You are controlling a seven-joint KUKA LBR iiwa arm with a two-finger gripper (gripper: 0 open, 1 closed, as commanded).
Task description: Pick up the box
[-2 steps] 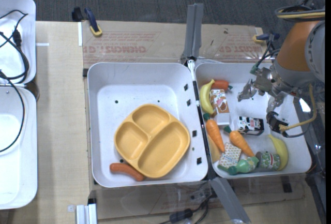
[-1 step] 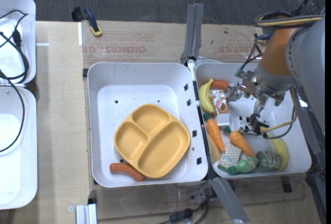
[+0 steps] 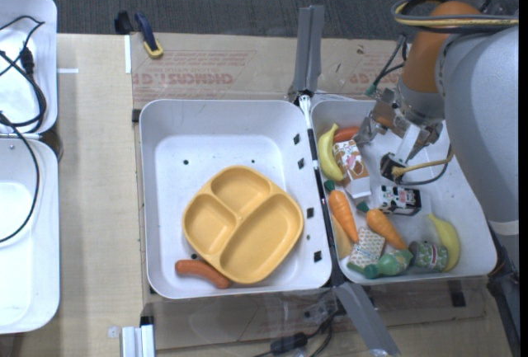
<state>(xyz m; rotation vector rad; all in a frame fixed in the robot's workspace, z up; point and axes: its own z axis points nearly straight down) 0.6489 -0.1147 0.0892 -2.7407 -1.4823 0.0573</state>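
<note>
The left bin lies to the left of the white and red box, across the seam where the two bins meet. In it a yellow divided plate sits well to the left of the box and a little nearer the camera. An orange sausage touches the plate's near-left edge, farther from the box still.

The box itself lies flat in the right bin, close to that bin's left wall, its long side running away from the camera. A yellow banana lies just to the left of the box, pressed against it. A carrot lies just below the box. A checkered packet lies farther below.

The gripper hangs to the right of the box and slightly beyond it, near it but apart from it. Whether it is spread or pressed together cannot be told from this angle.

A small dark carton lies below and to the right of the box, under the gripper. A second carrot is just below that. A second banana lies well to the right of the box, by the grey arm.
</note>
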